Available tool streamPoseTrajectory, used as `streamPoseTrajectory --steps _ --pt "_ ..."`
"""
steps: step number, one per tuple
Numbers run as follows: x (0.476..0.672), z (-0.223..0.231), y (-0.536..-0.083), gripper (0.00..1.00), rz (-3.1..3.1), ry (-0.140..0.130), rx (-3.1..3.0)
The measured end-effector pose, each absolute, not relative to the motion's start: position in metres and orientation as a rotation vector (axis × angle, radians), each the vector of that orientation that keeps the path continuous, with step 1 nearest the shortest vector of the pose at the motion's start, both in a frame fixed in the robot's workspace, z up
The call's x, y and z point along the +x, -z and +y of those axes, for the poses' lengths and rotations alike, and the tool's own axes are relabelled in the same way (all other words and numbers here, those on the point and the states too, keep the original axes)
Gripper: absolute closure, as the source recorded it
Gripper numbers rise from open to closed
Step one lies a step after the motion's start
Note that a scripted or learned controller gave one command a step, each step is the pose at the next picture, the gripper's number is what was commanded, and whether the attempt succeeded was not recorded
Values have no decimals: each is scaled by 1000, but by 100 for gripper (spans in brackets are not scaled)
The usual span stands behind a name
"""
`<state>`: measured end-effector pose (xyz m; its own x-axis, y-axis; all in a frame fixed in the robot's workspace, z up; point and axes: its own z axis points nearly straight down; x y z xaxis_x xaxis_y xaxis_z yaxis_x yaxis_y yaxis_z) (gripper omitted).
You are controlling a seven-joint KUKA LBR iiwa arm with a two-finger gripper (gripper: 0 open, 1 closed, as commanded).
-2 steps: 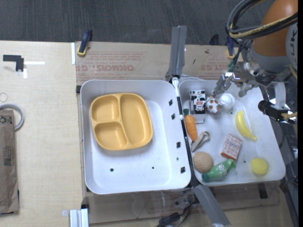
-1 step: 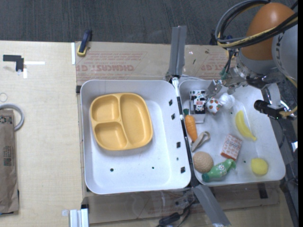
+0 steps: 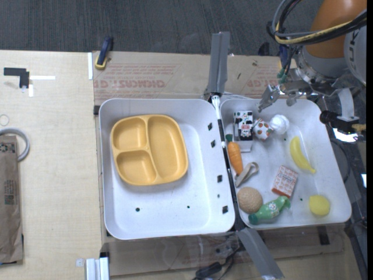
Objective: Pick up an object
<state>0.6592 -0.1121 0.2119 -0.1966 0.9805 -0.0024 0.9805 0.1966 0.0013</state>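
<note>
My gripper (image 3: 278, 96) hangs over the far edge of the right bin (image 3: 332, 156), open, with nothing between its fingers. Just below it lie a white lump (image 3: 280, 122) and a red-and-white ball (image 3: 263, 130), beside a black-and-white cow toy (image 3: 243, 124). Further down the bin are an orange carrot (image 3: 234, 157), a banana (image 3: 301, 154), a red packet (image 3: 285, 181), a tan ball (image 3: 249, 199), a green bottle (image 3: 269, 210) and a lemon (image 3: 319, 205).
The left bin (image 3: 169, 214) holds a yellow divided plate (image 3: 150, 149). A grey metal divider (image 3: 218, 63) stands between the bins at the back. The arm's cables (image 3: 303, 16) loop above the right bin. A tan loop (image 3: 247, 174) lies near the carrot.
</note>
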Motion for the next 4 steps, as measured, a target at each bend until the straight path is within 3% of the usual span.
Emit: streamPoseTrajectory --steps 1,2,3,4 --pt "594 -159 -157 0 2398 3 2029" --pt "592 -216 -91 0 2404 -8 2032" --pt "593 -218 -102 100 2394 -5 2034" --pt "557 -183 -175 100 2338 2 2099"
